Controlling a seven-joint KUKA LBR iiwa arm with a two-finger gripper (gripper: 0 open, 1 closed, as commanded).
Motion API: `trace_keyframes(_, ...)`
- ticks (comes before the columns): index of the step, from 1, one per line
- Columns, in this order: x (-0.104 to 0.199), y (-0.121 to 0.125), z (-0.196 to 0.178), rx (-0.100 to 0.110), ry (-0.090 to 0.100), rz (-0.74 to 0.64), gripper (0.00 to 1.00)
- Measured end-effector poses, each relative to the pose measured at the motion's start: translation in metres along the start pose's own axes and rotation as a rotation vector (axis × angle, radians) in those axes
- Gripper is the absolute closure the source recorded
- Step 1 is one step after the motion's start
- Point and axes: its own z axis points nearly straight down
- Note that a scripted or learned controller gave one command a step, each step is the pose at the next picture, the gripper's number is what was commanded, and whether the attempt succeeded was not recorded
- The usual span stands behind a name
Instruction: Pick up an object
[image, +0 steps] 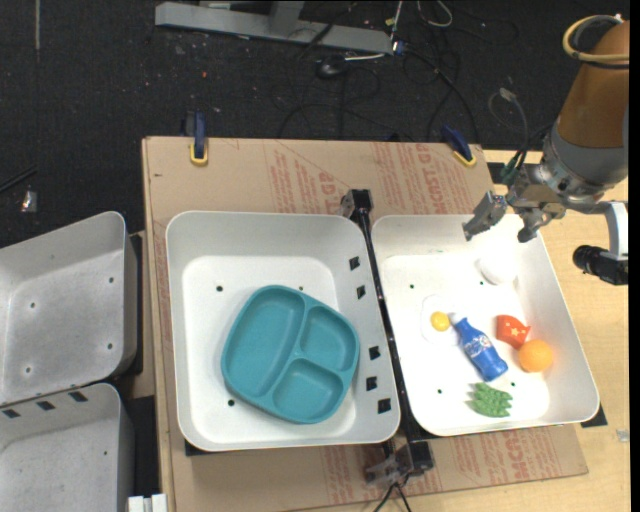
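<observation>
A divided tray (290, 354) lies in the left bin (190, 300); the right bin (570, 380) holds several small objects.

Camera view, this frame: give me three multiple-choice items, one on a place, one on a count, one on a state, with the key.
1. Where does the teal divided plate lie?
A. in the left bin
B. in the right bin
C. on the cardboard

2. How many small coloured toys lie in the right bin?
A. two
B. five
C. eight

3. How is the gripper?
A. shut on the blue bottle
B. open and holding nothing
C. resting on the plate

Key: 1 A, the plate sits inside the left bin. 2 B, yellow piece, blue bottle, red piece, orange ball and green piece. 3 B, its fingers stand apart over the bin's far end, nothing between them.
</observation>
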Motion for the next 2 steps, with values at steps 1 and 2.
trace_keyframes(1,0.0,0.002,-0.008,-0.012,-0.002,-0.002,0.0)
trace_keyframes(2,-0.006,0.006,0.039,-0.009,-0.001,0.0,0.0)
